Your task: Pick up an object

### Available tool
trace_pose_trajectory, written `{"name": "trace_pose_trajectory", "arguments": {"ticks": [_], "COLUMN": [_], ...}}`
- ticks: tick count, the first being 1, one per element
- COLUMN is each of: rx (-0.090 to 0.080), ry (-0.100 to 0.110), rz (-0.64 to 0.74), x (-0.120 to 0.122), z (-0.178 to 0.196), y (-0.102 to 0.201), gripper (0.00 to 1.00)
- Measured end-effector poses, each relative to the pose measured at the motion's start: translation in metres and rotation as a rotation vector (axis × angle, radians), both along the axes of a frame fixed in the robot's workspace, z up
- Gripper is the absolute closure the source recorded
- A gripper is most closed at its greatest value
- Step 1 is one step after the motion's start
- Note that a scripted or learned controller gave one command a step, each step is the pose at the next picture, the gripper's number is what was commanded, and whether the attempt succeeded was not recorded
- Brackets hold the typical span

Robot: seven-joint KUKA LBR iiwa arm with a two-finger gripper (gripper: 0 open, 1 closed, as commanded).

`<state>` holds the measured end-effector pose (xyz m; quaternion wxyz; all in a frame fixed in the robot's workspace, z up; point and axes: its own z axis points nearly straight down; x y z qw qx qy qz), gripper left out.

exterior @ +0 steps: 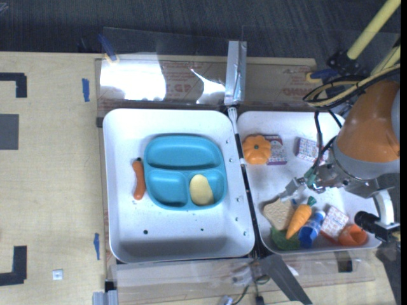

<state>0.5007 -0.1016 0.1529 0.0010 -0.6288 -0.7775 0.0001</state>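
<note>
Camera view from above, looking down at a slant on two shallow white bins set side by side on a pale wooden bench. At the middle of the left bin (121, 234) lies a blue divided tray (184, 170), and a yellow egg-shaped object (201, 189) rests in the tray's lower right compartment. An orange sausage-shaped toy (138, 178) lies on the bin floor just beside the tray's left edge. The right bin (280, 122) holds a scatter of small things: an orange toy pumpkin (257, 149) near its upper left corner, touching a small printed box (276, 150) on its right, and another small printed packet (306, 147) farther right. Along the bin's lower edge a slice of toy bread (276, 213), a toy carrot (298, 220), a blue object (311, 229), a white packet with red print (335, 220) and an orange-red object (351, 235) crowd close together, with something green (283, 240) under the carrot's tip. The grey arm with its orange band (372, 129) reaches in from the right, over the right bin. Its gripper (304, 186) hangs just above the bread and the carrot; whether it is open or closed, and whether it touches anything, cannot be told from this angle.
</note>
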Motion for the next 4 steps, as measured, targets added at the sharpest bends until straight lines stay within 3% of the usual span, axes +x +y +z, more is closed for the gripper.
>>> {"name": "trace_pose_trajectory", "arguments": {"ticks": [1, 2, 3, 4], "rx": [-0.001, -0.001, 0.001, 0.001], "ry": [0.001, -0.004, -0.007, -0.005], "rz": [-0.16, -0.162, -0.191, -0.276], "x": [-0.022, -0.02, 0.003, 0.042], "z": [-0.05, -0.04, 0.034, 0.08], "y": [-0.034, -0.034, 0.032, 0.09], "gripper": [0.0, 1.0, 1.0, 1.0]}}
